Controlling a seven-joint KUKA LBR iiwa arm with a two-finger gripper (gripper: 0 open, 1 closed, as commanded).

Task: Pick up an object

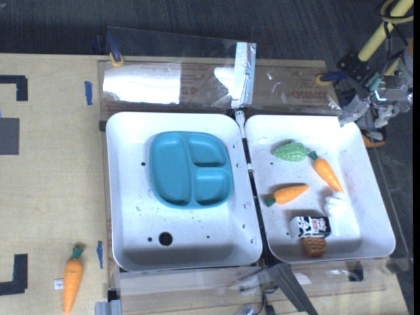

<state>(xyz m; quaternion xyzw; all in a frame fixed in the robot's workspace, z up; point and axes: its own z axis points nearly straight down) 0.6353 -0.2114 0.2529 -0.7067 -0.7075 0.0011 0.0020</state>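
- While the two white bins sat side by side on the tabletop (46, 195), the arm (387, 25) was positioned at the upper right of the camera view, outside both bins.
- The gripper (377, 107) hung just beyond the far right corner of the right bin (377, 241), surrounded by cables and a yellow hose (388, 20).
- Whether the fingers were spread or pressed together could not be told; the wrist hardware was too cluttered and small to resolve, and no object was visible between them.
- The right bin held six objects:
  - two orange carrots, one (326, 172) angled along the right side and one (287, 194) lying nearly level near the centre;
  - one green leafy item (290, 152) at the far end, just beside the top of the angled carrot;
  - one white item (337, 206) near the right wall;
  - one black-and-white carton (310, 226) toward the near end;
  - one brown item (314, 246) touching the carton's near side.
- The left bin (125, 235) held one blue divided plate (191, 169) with three compartments, lying flat in the far half.
- One further carrot (72, 277) lay on the tabletop, left of the left bin and well apart from the others.
- Total carrots counted: three.
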